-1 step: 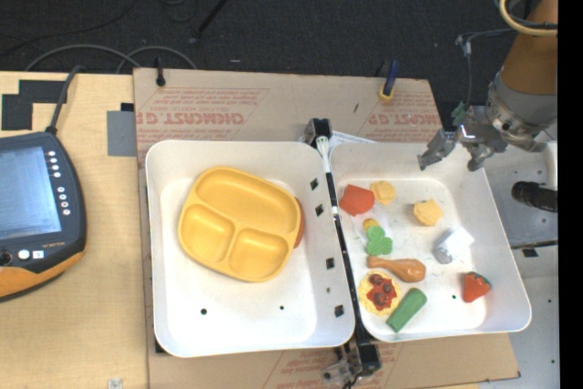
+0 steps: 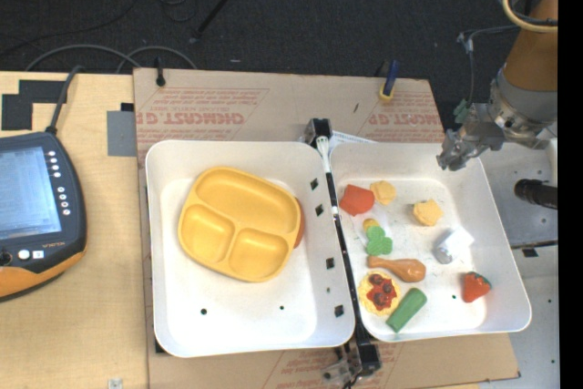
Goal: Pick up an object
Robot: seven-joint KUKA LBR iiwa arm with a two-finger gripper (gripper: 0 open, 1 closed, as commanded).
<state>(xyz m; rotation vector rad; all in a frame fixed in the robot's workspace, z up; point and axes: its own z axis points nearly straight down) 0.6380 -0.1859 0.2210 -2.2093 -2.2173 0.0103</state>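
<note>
Green cucumber toy [image 2: 406, 309] sits nearest, at front of right bin [image 2: 510, 310], touching a small pizza piece [image 2: 380, 291]. Drumstick [image 2: 398, 268] just behind, green leafy piece [image 2: 378, 240] behind that. Strawberry [image 2: 475, 286] near the right wall, grey-white piece [image 2: 449, 245] beside it. Red pepper [image 2: 357, 199], 2 yellow pieces [image 2: 383, 191] [image 2: 427, 212] further back. Left bin [image 2: 164, 287] carries a yellow 3-compartment plate [image 2: 240, 222]. Claw [image 2: 452, 156] hangs over the right bin's back right corner, nothing between its fingers; spread or pressed together, can't tell. Tablet pendant [image 2: 36, 209] lies on tabletop [image 2: 82, 332] at left.
</note>
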